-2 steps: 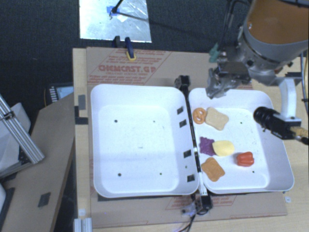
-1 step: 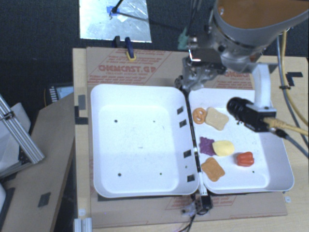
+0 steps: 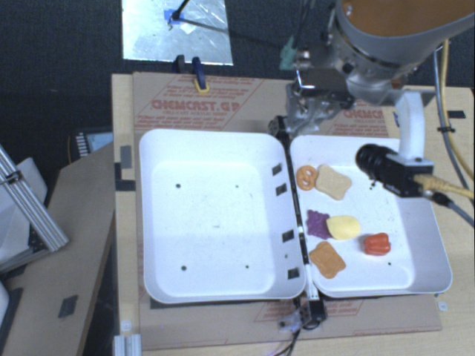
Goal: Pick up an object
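Six items in right bin, all left of its centre. Nearest: tan cracker at front, by divider. Behind it purple piece touching yellow lemon; red pepper just right of lemon. Farther back: bread slice, pretzel beside it. Left bin adjoins. End effector above bin's far-left corner, holding nothing visible; finger state cannot be told.

Even, fairly bright overhead light falls on my bench. Both white bins come close to washing out, with soft shadows along their inner walls. The foil sheet up top glares. My orange band looms blurred and out of focus; overall the picture is soft and grainy.
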Robot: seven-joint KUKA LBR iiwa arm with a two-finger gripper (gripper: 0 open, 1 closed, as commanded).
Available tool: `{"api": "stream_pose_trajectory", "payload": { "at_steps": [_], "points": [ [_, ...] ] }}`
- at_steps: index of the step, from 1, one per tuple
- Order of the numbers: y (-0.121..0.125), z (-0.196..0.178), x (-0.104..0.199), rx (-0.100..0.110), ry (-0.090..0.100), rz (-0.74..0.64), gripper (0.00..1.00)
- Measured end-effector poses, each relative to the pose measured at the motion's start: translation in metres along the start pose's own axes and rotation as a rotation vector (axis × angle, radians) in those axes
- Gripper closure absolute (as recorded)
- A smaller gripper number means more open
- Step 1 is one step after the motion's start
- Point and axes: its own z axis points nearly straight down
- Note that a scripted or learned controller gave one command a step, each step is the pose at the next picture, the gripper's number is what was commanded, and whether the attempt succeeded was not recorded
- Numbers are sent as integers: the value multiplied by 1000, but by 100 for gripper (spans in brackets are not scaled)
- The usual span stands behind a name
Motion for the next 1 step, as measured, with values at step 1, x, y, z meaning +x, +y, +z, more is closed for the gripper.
{"api": "stream_pose_trajectory", "payload": {
  "at_steps": [1],
  "points": [
    [-1,-4,76,3,1,-3,100]
  ]
}}
